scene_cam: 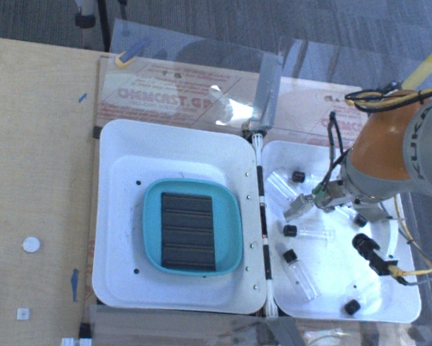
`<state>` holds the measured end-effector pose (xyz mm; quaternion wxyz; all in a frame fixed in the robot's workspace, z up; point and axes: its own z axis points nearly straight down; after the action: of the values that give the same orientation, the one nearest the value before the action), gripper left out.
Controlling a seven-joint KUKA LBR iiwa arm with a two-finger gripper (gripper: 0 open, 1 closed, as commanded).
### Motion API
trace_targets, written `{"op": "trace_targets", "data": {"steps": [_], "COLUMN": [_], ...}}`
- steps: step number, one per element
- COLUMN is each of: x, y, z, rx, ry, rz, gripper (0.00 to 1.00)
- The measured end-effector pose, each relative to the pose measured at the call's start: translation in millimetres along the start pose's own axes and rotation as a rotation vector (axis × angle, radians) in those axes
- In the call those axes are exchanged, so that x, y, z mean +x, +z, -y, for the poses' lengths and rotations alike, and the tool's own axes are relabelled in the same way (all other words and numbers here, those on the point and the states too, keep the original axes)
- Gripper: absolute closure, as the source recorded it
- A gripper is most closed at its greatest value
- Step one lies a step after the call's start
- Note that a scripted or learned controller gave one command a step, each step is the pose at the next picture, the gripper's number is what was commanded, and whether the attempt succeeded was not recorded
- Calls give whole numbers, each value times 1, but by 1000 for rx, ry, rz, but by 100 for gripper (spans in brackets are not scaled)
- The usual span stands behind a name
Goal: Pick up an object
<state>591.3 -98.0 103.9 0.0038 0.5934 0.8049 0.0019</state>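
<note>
Several clear plastic vials with black caps lie in the right bin (398,305): one vial (279,186) at the upper left, one (314,234) in the middle, one (302,277) lower down. My gripper (300,208) hangs low over the bin's left part, between the upper vial and the middle one. Whether it touches either is unclear. The grey arm with its orange band (381,152) reaches in from the right. In the left bin (108,272) sits a teal dish (155,200) holding a dark ribbed block (187,232).
Loose black caps (298,175) (352,306) lie in the right bin. A black connector on a yellow cable (371,253) hangs over its right side. The ridge (262,212) where the bins meet runs just left of the gripper. A clear sheet (178,94) lies behind the bins.
</note>
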Motion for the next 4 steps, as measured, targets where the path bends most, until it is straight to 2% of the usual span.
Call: {"op": "trace_targets", "data": {"steps": [1,2,3,4], "x": [-2,-2,5,3], "y": [-10,-10,15,4], "z": [0,0,26,25], "rx": [-4,-4,-1,-7], "ry": [3,3,-52,-48], "rz": [2,2,-2,1], "gripper": [100,0,0,100]}}
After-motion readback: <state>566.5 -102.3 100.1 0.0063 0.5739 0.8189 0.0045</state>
